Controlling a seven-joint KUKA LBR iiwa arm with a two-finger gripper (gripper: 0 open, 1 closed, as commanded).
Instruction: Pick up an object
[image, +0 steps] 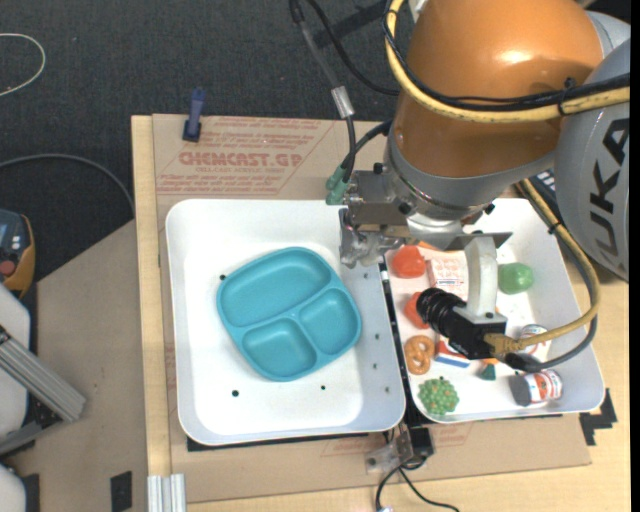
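Note:
My gripper (360, 250) hangs over the divide between the two bins, near their far end, under the big orange wrist. Just to its right in the right bin (572, 300) lies an orange-red tomato-like ball (406, 263). Beside that are a white packet with red print (447, 271) and a green lump (516, 277). Nearer the front lie a pretzel (420, 351), a green broccoli-like piece (438, 396) and a small white bottle with a red band (537, 386). I see nothing held.
A teal divided plate (288, 312) lies in the middle of the left bin (190, 300). A red piece (413, 305) is partly hidden by the wrist. The bins rest on a brown board (250, 155) with a blue clip (193, 115) at its far edge.

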